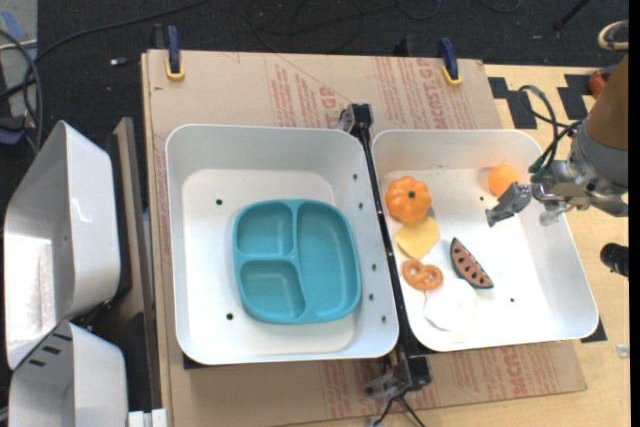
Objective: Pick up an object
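Note:
The right bin [560, 305] holds an orange pumpkin [409, 198], a yellow wedge [418, 238], a small pretzel [421, 274], a watermelon slice [470, 264], a white round piece [450, 307] and an orange ball [503, 179]. My gripper [525, 208] hangs over the right bin's upper right part, just below and right of the orange ball. Its fingers are spread open and nothing sits between them. The dark left finger [505, 205] points toward the bin's middle.
The left bin [200, 175] holds a teal divided plate [297, 260]. A black divider [375, 215] runs between the bins. White containers [55, 235] stand off the bench's left edge. Cables lie on the dark floor behind.

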Robot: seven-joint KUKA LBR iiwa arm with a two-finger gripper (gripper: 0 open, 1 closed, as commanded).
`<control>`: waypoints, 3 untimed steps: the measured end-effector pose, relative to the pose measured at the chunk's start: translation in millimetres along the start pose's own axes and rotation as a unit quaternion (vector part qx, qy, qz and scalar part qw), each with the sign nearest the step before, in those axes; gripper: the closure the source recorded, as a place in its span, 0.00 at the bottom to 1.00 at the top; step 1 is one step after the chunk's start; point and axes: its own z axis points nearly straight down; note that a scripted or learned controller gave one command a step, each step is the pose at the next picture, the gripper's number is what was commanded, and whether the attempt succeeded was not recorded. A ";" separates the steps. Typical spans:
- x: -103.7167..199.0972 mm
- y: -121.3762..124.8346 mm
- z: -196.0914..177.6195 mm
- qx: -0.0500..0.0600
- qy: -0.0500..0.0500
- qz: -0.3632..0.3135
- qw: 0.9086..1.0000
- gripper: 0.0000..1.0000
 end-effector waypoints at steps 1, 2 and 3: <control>0.6 3.1 -7.3 -0.006 -0.001 -0.002 1.000 0.00; 0.6 11.1 53.2 -0.005 -0.001 -0.001 1.000 0.00; 1.3 10.8 107.0 -0.004 -0.001 -0.001 1.000 0.00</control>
